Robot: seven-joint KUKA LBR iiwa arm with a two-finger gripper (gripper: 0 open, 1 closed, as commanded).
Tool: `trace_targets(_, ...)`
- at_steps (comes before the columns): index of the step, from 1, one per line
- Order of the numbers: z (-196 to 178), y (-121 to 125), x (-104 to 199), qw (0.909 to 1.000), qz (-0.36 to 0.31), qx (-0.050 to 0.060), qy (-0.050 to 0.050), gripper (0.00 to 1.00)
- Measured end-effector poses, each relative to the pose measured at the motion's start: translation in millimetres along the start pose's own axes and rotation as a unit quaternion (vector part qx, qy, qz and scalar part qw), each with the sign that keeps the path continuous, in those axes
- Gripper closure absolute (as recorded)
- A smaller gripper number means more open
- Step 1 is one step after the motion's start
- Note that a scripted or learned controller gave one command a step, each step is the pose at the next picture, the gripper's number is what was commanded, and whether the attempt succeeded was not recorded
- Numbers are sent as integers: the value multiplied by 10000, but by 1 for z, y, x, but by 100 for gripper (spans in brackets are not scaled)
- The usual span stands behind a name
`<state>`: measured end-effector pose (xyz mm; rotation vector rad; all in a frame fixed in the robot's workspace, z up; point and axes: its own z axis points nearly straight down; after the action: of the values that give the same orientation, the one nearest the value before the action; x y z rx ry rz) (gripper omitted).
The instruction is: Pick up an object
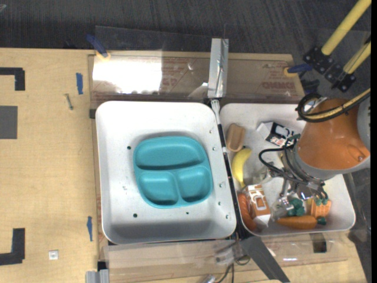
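Observation:
The right bin [344, 217] holds a jumble of small items. A yellow banana [239, 165] lies near its left wall, with a tan block [235, 136] behind it. A small orange-and-white carton [257, 200] sits near the front, and an orange carrot [297, 221] lies at the front right beside a green-and-orange toy [317, 207]. A black-and-white packet [278, 134] rests at the back. My gripper [293, 200] reaches down into the front right of this bin, just above the carrot and close to the green toy. The wrist's orange band [330, 137] hides the things beneath it.
The left bin [112, 158] holds a teal divided plate [172, 170] in its middle. A clear divider [217, 69] stands behind the gap between the bins. Black cables [274, 158] hang off the wrist over the right bin. Wooden bench surface lies to the left.

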<state>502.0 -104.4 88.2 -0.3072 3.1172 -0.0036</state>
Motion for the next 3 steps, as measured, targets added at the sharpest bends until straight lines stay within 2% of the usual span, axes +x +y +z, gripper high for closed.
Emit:
trace_targets(1,-45,-46,-45,9948,-1016,-3,-5,0)
trace_targets(2,1,-63,-39,9959,-908,-13,2,0)
trace_targets(3,-11,-64,-40,9959,-901,-1,-22,100)
